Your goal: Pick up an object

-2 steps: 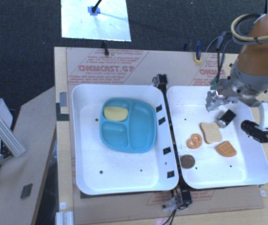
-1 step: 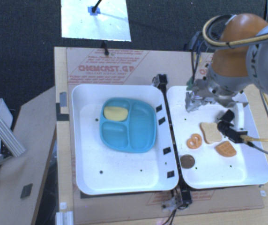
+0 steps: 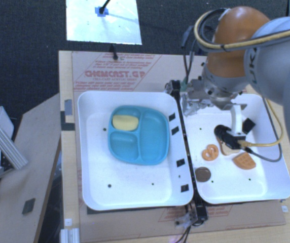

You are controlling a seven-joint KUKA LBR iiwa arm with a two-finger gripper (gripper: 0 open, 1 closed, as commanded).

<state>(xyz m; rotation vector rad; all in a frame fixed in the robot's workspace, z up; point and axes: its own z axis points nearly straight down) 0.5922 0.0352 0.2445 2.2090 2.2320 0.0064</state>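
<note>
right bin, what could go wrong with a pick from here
1. The end effector hangs by the divider, apart from the pretzel, waffle and cookie; a descent here may grab nothing or hit the wall.
2. Pretzel and waffle lie close; picking one may nudge the other.

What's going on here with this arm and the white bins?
A robot arm reaches over the right bin, gripper near its far left corner. A pretzel, a waffle piece and a brown disc lie in that bin. The left bin has a blue plate with a yellow piece on it.
</note>
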